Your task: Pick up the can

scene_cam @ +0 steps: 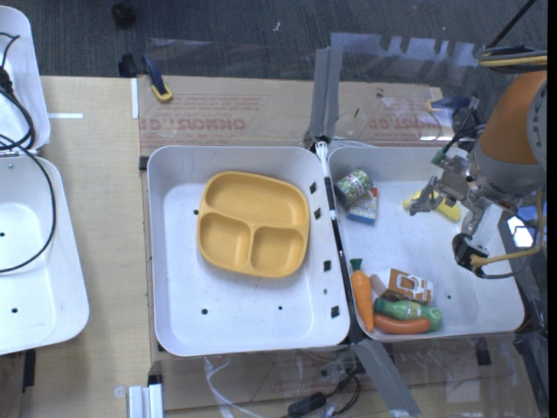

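Can (354, 184), perhaps crumpled, in right white bin (487, 320).

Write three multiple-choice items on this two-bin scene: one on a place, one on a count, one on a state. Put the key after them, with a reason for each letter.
1. Where does the can lie?
A. In the right bin, by its far left corner
B. On the yellow tray
C. On the bench outside both bins

2. How many compartments does the yellow tray have?
A. One
B. Three
C. Five

3. How does the tool stand to the can?
A. It grips the can
B. It presses the can flat
C. It hangs apart from the can, to its right in the picture

Key:
1 A: the can rests beside the divider between the bins, next to a blue item.
2 B: one long section and two smaller ones show.
3 C: bare white bin floor lies between the can and the tool.
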Tool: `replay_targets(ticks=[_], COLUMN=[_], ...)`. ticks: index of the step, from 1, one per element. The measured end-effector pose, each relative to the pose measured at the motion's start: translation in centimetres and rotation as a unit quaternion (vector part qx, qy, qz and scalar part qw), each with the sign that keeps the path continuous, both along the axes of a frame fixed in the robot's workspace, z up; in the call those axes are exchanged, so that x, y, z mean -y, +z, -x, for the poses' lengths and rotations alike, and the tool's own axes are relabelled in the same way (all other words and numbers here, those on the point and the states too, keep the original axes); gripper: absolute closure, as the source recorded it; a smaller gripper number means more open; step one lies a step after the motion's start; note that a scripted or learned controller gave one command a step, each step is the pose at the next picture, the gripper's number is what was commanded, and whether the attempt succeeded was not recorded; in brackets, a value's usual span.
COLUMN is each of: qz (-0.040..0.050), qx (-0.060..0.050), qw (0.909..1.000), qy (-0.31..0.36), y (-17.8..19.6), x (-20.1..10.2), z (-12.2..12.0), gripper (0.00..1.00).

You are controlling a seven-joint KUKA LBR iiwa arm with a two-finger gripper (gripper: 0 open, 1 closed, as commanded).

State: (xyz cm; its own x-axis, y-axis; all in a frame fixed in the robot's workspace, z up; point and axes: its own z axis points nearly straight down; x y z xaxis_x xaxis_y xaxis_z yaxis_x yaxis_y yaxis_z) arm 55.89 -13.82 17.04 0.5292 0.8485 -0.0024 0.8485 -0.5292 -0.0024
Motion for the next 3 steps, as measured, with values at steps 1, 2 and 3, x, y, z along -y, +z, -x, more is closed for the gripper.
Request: replay_targets(ticks=[1, 2, 3], qz=[-0.0008, 0.0003, 0.0005], qx=[-0.001, 0.0, -0.002], qw=[0.9997, 0.9945, 0.9947], qy=[0.026, -0.104, -0.103], y=[-8.0, -4.2, -3.4], x=[-0.7, 4.0, 3.9], z=[3.5, 1.6, 1.6], gripper=[0.0, 0.0, 1.0])
